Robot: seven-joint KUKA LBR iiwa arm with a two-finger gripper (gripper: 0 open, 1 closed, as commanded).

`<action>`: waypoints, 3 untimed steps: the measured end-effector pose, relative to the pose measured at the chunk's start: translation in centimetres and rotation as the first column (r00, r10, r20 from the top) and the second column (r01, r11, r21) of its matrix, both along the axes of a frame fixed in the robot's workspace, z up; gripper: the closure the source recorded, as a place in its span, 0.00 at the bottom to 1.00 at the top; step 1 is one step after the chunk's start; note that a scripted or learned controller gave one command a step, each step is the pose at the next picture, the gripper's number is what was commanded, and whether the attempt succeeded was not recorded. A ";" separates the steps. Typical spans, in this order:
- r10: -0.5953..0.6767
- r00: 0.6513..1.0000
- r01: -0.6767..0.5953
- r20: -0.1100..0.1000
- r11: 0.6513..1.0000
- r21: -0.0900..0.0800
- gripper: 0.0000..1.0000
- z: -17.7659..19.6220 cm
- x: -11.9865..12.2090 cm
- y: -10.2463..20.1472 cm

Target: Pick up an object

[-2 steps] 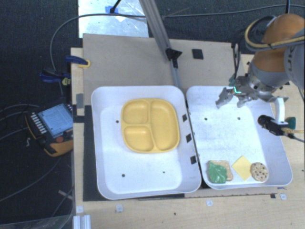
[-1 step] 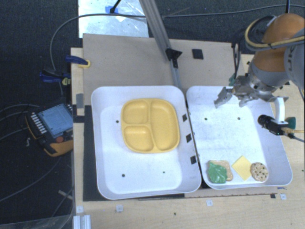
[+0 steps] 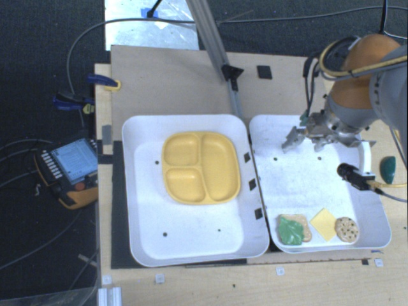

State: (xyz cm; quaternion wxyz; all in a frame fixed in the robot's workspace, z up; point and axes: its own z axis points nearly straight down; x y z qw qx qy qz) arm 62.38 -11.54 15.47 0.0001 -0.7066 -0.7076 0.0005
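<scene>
We see three small things in the right bin [image 3: 280,190], all in a row along its near edge: a green thing on a slice of toast [image 3: 293,229], one yellow cheese square [image 3: 324,224], and one round cookie [image 3: 347,230]. They lie close together. The claw [image 3: 310,139] hangs over the far part of the same bin, well apart from them. Its two fingers are spread open and hold nothing. The left bin [image 3: 146,234] has one yellow plate [image 3: 200,168] with three parts. Both bins sit side by side on the worktop [image 3: 166,81].
</scene>
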 end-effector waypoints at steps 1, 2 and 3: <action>-0.001 1.000 0.001 -0.001 1.000 0.001 0.00 -6.2 -0.3 -0.4; -0.001 1.000 0.001 0.004 1.000 0.000 0.00 -6.9 -0.1 -0.4; -0.002 1.000 0.002 0.012 1.000 -0.003 1.00 -5.6 0.1 -0.5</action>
